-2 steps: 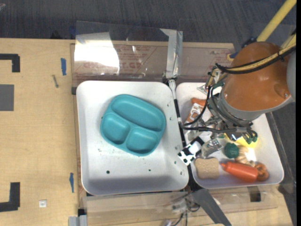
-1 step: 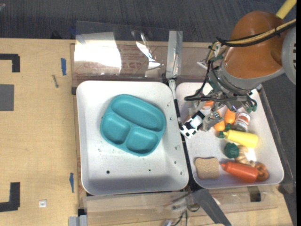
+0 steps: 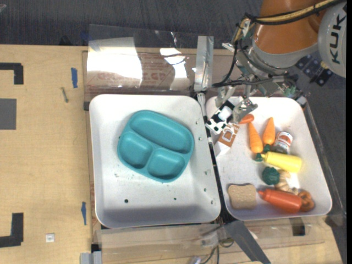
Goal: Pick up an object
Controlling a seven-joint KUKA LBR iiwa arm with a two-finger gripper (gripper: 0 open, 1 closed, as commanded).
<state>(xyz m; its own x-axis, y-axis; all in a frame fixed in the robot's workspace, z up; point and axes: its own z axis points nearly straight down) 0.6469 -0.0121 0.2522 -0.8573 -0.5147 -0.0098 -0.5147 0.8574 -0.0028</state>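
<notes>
My gripper (image 3: 234, 104) hangs over the far left corner of the right bin (image 3: 316, 147). It is open, with nothing between its fingers. Just below and left of it lies a black-and-white toy (image 3: 219, 122) with a brown tag (image 3: 228, 136) beside it. Two orange carrots (image 3: 254, 137) (image 3: 268, 130) lie to the gripper's right, near a small can (image 3: 283, 141). Further toward the front are a yellow piece (image 3: 283, 161), a green piece (image 3: 270, 175), a red-orange piece (image 3: 281, 199) and a slice of bread (image 3: 242, 196).
The left bin (image 3: 110, 197) holds a teal divided plate (image 3: 157, 144). A clear plastic sheet (image 3: 143, 65) stands behind the bins. The grey and orange arm (image 3: 289, 21) looms over the right bin's far edge. A wooden bench (image 3: 38, 147) spreads to the left.
</notes>
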